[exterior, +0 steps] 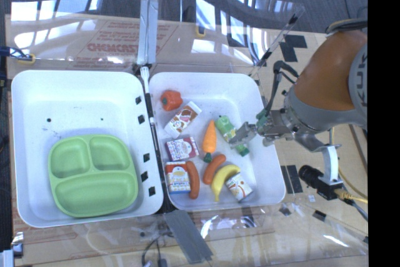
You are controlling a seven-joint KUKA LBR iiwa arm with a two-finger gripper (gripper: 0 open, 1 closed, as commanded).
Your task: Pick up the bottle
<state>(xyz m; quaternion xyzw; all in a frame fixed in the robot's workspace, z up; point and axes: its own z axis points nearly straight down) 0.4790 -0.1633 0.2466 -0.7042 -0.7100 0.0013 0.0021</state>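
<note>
The bottle (pixel 226 129) lies in the right bin (pixel 269 187), between the carrot (pixel 209 137) and the bin's right wall, its long axis slanted from upper left to lower right; the gripper (pixel 242 134) sits at its lower right end, touching or just beside it; one cannot tell if it is clenched.
</note>
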